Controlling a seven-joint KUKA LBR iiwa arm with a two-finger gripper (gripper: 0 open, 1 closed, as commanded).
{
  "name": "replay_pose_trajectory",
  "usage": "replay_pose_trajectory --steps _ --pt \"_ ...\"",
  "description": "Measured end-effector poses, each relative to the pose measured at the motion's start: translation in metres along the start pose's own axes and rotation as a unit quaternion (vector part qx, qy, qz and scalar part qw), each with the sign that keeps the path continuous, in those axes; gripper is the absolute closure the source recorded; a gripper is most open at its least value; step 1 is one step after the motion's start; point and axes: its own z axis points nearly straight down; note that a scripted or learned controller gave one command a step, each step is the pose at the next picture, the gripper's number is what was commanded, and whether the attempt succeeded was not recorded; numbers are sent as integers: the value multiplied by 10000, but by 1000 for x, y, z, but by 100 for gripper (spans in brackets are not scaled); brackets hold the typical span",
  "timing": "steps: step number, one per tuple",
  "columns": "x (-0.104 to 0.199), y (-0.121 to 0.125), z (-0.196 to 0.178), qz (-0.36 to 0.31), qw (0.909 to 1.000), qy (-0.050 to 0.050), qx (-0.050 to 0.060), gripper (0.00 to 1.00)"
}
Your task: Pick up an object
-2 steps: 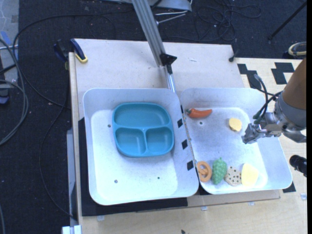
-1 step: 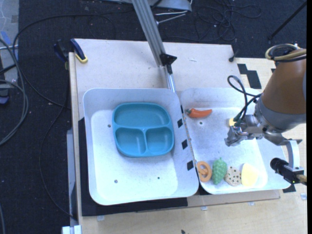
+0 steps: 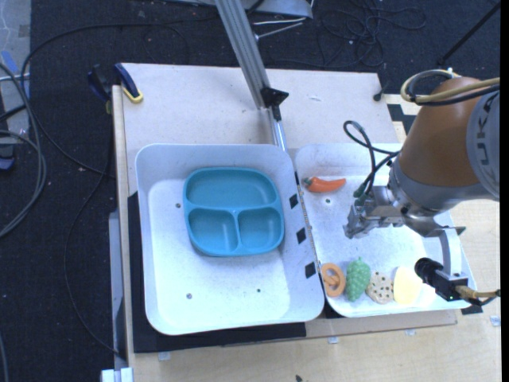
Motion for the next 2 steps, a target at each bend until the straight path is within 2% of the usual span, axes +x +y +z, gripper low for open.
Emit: replay_pose_trajectory --steps 1,2 --pt "52 13 -10 0 10000 -2 -9 100" --pt "100 26 0 3 10000 -6 -5 100"
